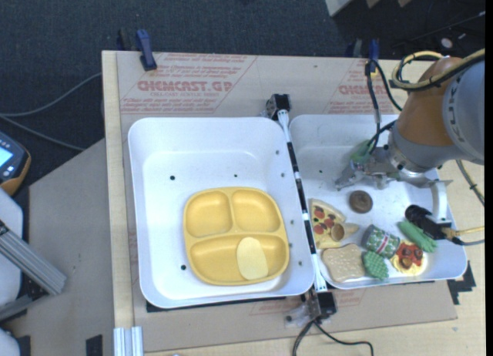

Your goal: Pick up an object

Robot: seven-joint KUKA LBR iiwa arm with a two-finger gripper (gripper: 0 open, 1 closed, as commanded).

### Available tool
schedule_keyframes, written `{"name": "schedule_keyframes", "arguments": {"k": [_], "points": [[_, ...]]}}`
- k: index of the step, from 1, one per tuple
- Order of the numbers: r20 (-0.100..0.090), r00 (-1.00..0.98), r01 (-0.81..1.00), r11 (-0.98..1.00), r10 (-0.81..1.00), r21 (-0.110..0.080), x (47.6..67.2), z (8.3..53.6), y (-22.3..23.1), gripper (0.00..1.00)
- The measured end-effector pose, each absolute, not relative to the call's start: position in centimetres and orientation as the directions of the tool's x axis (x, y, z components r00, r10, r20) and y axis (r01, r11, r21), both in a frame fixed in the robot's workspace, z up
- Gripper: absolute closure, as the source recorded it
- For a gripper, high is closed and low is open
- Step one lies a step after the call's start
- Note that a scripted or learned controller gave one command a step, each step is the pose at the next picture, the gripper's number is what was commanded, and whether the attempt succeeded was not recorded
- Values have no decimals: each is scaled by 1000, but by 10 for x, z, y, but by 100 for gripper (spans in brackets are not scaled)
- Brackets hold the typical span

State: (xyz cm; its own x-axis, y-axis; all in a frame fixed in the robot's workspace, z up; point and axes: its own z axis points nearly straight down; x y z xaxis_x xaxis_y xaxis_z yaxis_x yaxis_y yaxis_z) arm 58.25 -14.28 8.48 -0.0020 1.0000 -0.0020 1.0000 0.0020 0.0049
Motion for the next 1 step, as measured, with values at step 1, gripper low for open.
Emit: {"name": "schedule_keyframes", "arguments": {"k": [1], "points": [[2, 1, 1000, -1, 1000, -4, 546, 84, -125, 0]]}}
